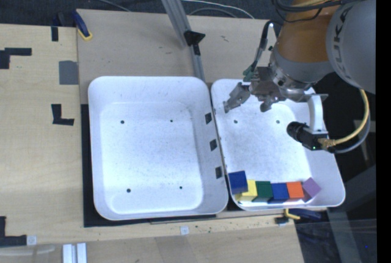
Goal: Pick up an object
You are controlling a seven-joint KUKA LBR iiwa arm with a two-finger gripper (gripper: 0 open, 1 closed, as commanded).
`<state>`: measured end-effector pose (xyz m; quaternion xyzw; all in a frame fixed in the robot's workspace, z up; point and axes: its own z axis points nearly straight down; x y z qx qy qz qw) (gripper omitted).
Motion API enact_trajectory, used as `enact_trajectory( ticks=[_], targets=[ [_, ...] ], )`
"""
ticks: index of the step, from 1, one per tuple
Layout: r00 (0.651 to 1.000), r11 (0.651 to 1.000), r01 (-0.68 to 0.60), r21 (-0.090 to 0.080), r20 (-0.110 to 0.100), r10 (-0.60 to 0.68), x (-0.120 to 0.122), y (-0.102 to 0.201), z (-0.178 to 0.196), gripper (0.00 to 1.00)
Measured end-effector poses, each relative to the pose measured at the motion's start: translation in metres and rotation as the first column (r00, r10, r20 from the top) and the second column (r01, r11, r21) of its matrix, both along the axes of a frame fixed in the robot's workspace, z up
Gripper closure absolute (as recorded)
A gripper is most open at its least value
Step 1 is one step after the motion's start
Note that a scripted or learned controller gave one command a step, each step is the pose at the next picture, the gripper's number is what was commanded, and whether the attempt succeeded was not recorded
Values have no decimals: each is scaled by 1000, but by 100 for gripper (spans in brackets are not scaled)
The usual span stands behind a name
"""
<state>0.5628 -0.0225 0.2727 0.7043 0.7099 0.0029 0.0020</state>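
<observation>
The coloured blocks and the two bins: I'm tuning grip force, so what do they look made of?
Coloured blocks: probably painted wood or foam, with matte, flat colours and crisp edges. Bins: likely moulded plastic, with smooth white walls, rounded corners and speckled floors.

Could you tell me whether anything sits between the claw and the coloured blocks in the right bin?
Nothing visible does. The claw hangs over the far part of the right bin, and the blocks sit in a row along its near wall, with bare bin floor between them.
</observation>
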Motion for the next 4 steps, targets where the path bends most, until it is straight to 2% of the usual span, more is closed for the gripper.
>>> enact_trajectory(
  ticks=[1,2,3,4],
  targets=[
    [1000,1000,4,-2,-10,-4,-2,-3,5,100],
    [1000,1000,6,-3,-11,-6,14,5,-35,100],
    [1000,1000,14,-6,-8,-14,32,-98,-44,100],
    [1000,1000,8,-6,-2,-8,109,-151,-29,100]
  ],
)
